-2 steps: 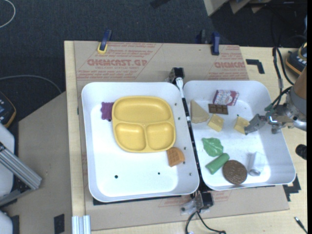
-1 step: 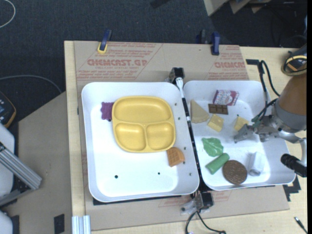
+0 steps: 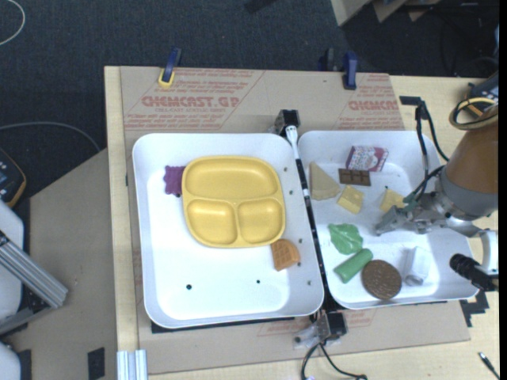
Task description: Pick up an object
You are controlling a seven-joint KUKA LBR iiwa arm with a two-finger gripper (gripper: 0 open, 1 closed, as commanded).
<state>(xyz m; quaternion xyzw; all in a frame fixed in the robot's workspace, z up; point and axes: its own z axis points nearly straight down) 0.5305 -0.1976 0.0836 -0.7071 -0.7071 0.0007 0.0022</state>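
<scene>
I'm looking down on the left bin (image 3: 158, 236), where the yellow tray (image 3: 234, 199) is taking up most of the floor, with a purple scrap (image 3: 173, 180) tucked at its left edge and an orange block (image 3: 285, 254) just off its lower right corner. The right bin (image 3: 333, 291) is holding the crowd: green pieces (image 3: 347, 250), a brown disc (image 3: 382, 279), a cheese wedge (image 3: 322, 182), a grey piece (image 3: 412, 266). My arm (image 3: 475, 172) is reaching in from the right and the gripper (image 3: 404, 218) is hanging low over that bin's right half, near a yellow piece (image 3: 390, 200). How wide it is spread I cannot tell, and I'm seeing nothing caught in it. I'm worrying about the clutter: coming down here, it could be nudging the yellow piece aside or clipping the wall, and closing on air.
</scene>
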